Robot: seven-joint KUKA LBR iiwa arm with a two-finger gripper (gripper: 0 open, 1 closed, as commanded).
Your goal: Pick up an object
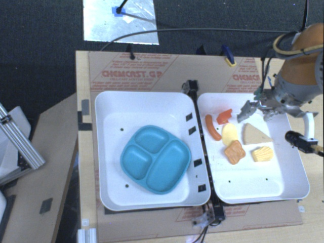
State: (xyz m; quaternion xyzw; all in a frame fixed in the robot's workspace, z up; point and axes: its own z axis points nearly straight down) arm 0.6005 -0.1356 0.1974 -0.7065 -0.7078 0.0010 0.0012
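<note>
While the jaws (248, 110) hang above the right bin (283, 186), holding nothing, their spread stays unclear.

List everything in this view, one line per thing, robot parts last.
Left bin: one, white, left half of the bench.
Right bin: one, white, right half of the bench.
Tray: one, blue, three compartments, in the left bin.
Sausage: one, orange-red, right bin by its left wall.
Red piece: one, red, right bin, near the top.
Yellow piece: one, pale yellow, right of the sausage.
Orange piece: one, orange, below the yellow piece.
Wedge: one, cream, middle of the right bin.
Ridged piece: one, yellow, below the wedge.
Foil sheet: one, silver, beyond the bench.
Gripper: one, grey, above the right bin's top.
Arm: one, grey and orange, from the right.
</note>
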